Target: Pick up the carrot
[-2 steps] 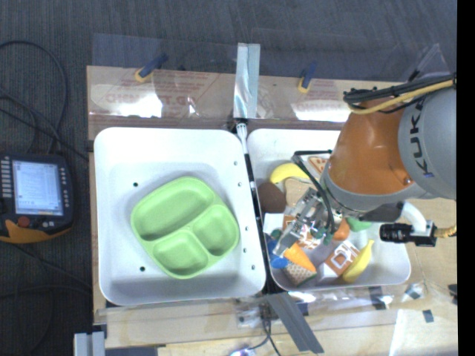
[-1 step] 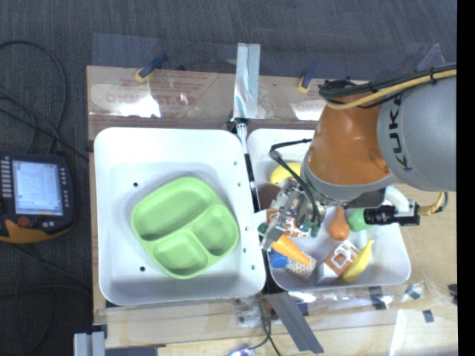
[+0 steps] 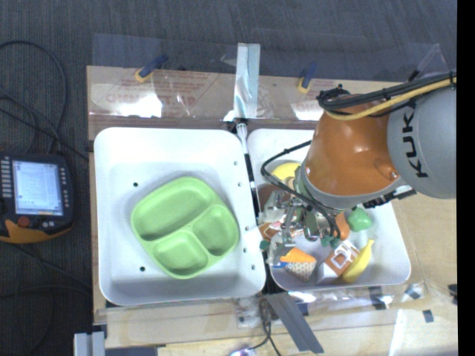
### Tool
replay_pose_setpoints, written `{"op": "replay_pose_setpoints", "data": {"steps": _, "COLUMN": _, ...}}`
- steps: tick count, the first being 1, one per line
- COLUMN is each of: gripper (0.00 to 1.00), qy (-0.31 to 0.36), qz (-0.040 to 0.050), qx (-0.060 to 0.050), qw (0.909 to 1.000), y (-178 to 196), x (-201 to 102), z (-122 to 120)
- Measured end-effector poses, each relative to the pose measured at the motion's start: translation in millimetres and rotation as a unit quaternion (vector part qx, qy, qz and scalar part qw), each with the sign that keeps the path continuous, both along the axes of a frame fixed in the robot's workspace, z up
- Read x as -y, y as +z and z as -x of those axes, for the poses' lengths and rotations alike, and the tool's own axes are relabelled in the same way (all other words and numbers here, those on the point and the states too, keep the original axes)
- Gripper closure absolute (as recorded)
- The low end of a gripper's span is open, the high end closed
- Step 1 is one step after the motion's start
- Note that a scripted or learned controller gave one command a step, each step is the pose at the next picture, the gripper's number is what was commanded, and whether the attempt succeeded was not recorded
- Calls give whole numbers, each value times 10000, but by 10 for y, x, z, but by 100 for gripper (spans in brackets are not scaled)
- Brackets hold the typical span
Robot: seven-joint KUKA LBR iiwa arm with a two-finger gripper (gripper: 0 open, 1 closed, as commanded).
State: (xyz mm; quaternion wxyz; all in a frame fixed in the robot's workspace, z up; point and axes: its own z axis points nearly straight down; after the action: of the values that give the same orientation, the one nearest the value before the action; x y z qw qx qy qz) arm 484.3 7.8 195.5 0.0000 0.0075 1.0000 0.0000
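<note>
Robotics lab: KUKA arm (image 3: 415, 147) over taped bench (image 3: 193, 95), teach pendant (image 3: 33, 195), cables, grey carpet.

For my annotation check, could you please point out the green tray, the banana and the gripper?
green tray (image 3: 159, 215): camera view, large compartment.
banana (image 3: 359, 262): camera view, mid-body.
gripper (image 3: 297, 227): camera view, between fingertips.

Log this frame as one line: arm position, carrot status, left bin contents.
arm: over right bin | hand: low among toys | carrot: not identifiable in clutter | left bin: green divided plate | grasp: none seen
</note>
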Motion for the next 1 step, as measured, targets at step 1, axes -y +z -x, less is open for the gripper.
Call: {"op": "replay_pose_setpoints", "data": {"steps": 1, "gripper": 100, "qy": 44, "qz": 3, "qx": -1, "qw": 10000, "y": 14, "x": 25, "z": -285}}
